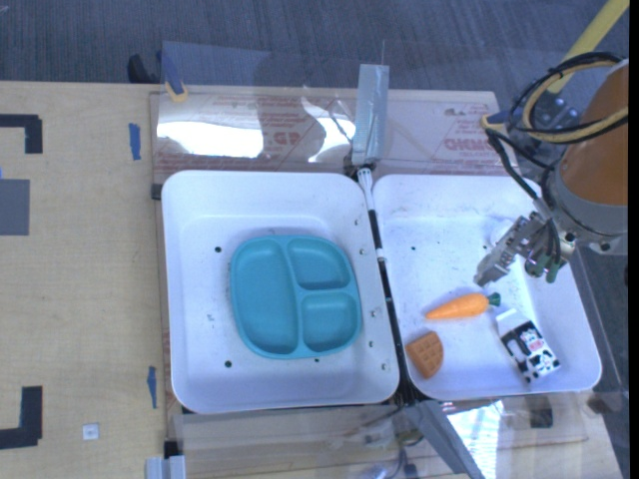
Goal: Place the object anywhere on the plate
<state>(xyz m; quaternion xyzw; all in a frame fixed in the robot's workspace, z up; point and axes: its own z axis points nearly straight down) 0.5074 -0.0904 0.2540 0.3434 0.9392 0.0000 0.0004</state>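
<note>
Pale wood worktop (80, 297) at left, marked with black corner brackets and bits of blue tape; grey-blue carpet runs along the far side. Left bin (190, 218) holds a teal divided plate (295, 294), three compartments, lying flat near its centre. Right bin (439, 213), speckled with dark marks, holds a waffle-like brown piece (426, 353) at the near left, an orange carrot (459, 307) in the middle, and a black-and-white carton (527, 348) near right. Pincer (514, 255) hangs just beyond the carrot, apart from it; cannot tell its state.
</note>
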